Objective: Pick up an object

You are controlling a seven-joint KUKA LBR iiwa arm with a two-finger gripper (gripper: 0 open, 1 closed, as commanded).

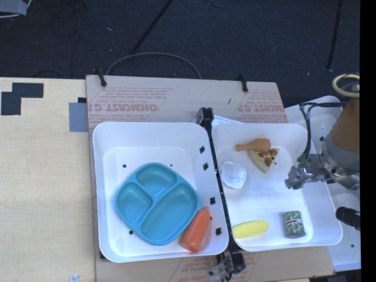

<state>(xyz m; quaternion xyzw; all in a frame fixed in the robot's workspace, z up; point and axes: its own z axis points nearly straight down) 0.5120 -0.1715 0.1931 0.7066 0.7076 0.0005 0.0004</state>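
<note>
At the far left lies the pale wooden counter [41,181], bearing a brown cardboard sheet [176,101] on which two shallow white bins sit side by side; the left bin [106,157] holds a blue divided plate [157,202] with three compartments, lying flat near its middle; an orange bottle [197,231] lies tilted at the plate's lower right edge, touching or just beside it, close to the bin's right wall; the right bin [320,216] starts just past the black divider between the two; near its left wall rests a small clear plastic cup [233,174]; below that, by the front wall, lies a yellow corn cob [251,229]; toward the back sit a toy chicken drumstick [254,146] and a pizza slice [265,158], touching each other; a small green can [294,224] lies on its side near the front right corner, well apart from the corn; the hand [295,177] hovers over the right side of this bin, above the can and to the right of the pizza slice, with nothing seen between its fingers; whether those fingers are spread or closed I cannot tell; the grey arm with its orange band reaches in from the right edge.
</note>
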